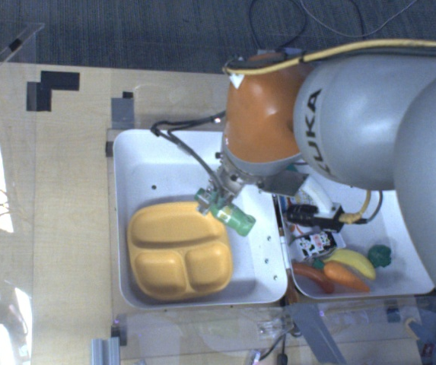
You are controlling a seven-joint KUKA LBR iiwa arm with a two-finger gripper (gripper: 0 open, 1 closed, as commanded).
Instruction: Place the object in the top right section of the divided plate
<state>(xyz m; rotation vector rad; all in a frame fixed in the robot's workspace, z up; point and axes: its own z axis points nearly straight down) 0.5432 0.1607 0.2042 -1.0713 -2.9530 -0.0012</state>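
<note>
One tool (219,201), fingers closed on one green object (235,218), above one yellow divided plate (178,247) in the left of two bins (138,154).

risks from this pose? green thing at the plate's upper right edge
1. The green object sits at the gripper, past the right rim of the yellow divided plate. Released here, it would likely land on the left bin floor.
2. Whether the grip is secure cannot be judged; it might slip.
3. The black cable trails near the wrist and might snag.
</note>
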